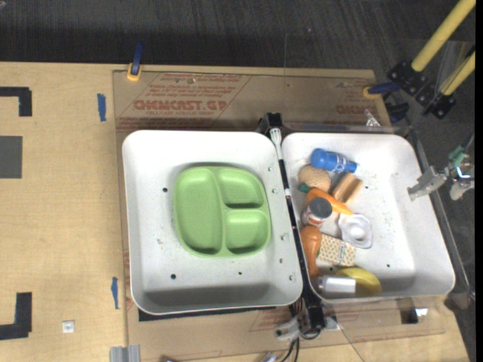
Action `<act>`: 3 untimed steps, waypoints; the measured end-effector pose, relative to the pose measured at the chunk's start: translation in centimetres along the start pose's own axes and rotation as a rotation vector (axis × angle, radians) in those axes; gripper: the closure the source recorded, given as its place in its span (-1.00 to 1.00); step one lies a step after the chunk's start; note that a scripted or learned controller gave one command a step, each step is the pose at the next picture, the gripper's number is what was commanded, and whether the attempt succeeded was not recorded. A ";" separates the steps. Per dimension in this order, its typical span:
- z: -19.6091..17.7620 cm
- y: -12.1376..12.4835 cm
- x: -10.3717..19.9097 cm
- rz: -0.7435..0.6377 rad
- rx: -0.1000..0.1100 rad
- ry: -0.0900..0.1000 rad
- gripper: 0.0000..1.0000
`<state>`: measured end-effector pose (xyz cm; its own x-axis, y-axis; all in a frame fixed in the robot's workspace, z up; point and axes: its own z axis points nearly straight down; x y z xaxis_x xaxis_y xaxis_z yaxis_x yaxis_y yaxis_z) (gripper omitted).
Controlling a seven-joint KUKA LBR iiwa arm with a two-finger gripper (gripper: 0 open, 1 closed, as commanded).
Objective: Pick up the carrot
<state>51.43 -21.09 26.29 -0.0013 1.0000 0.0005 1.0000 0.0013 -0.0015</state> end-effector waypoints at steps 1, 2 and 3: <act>13.1 -3.6 5.5 -0.398 0.003 0.003 -1.00; 14.2 8.9 11.9 -0.313 -0.006 0.002 -1.00; 16.2 7.7 10.9 -0.288 -0.009 -0.004 -1.00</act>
<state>59.08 -10.21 10.10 -0.2852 0.9585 -0.0048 0.9584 0.2852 0.0071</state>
